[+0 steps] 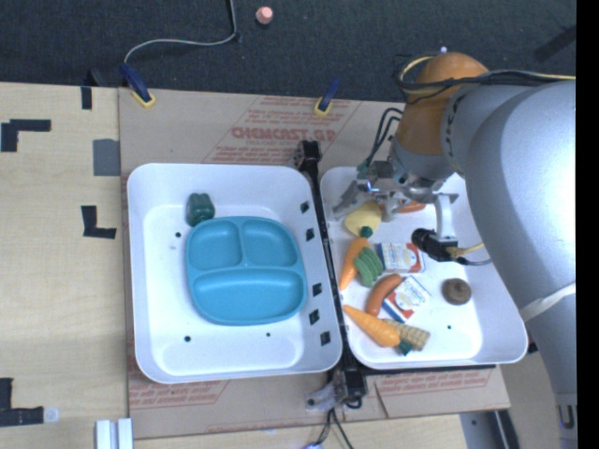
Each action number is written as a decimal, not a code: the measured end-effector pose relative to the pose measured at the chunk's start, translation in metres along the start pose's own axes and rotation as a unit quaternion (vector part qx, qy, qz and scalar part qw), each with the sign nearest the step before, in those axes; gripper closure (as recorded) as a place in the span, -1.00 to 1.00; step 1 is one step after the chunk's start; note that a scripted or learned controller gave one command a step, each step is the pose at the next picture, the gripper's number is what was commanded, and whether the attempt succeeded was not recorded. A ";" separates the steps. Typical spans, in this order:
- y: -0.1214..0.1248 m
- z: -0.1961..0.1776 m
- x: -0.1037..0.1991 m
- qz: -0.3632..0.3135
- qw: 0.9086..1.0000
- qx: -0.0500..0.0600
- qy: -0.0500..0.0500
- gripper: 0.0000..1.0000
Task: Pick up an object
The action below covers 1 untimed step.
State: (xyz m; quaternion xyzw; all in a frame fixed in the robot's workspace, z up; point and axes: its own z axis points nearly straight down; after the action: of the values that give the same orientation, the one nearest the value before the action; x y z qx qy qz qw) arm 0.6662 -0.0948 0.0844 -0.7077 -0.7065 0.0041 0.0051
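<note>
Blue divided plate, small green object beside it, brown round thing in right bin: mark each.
Blue divided plate [246, 269]: camera view, on the centre ridge between compartments.
Small green object [199, 208]: camera view, middle of its top.
Brown round thing [457, 291]: camera view, its centre.

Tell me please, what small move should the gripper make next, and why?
Probably lower straight down a little: the gripper hangs over the yellow object near the back of the right bin, and nothing is visibly held between its fingers.
</note>
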 end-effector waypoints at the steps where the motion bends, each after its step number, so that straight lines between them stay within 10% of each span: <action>1: -0.003 0.000 -0.001 -0.001 1.000 -0.004 0.000 -1.00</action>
State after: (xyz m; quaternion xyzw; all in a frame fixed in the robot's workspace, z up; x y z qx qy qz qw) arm 0.6632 -0.0960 0.0849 -0.7067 -0.7076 0.0014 0.0021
